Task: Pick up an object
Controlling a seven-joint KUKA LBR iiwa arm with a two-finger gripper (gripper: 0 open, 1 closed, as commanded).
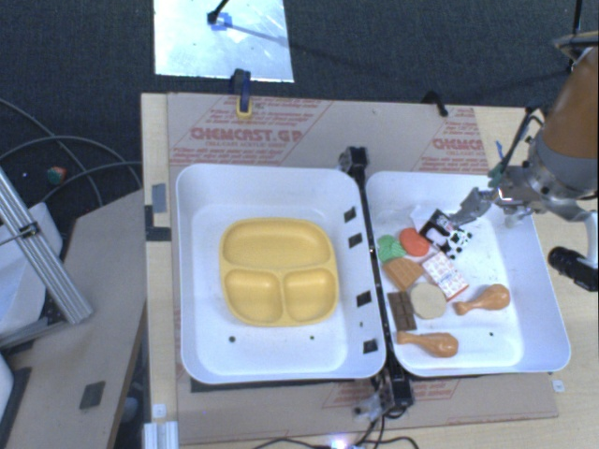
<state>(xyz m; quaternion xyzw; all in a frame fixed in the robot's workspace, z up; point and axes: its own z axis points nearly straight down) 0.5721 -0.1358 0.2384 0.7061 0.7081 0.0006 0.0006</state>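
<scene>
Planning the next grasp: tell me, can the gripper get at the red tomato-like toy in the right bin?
Probably yes: the gripper hovers just right of the red toy, whose top is uncovered; the green piece touches its left side.

The arm runs off the right edge of the frame, its upper links cut away. Near the right bin's centre, the gripper is too small and dark to read. A black part at mid-right is also cropped.

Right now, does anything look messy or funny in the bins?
Yes. The toy food is jumbled in a heap on the right bin, while the yellow tray in the left bin holds none.
</scene>
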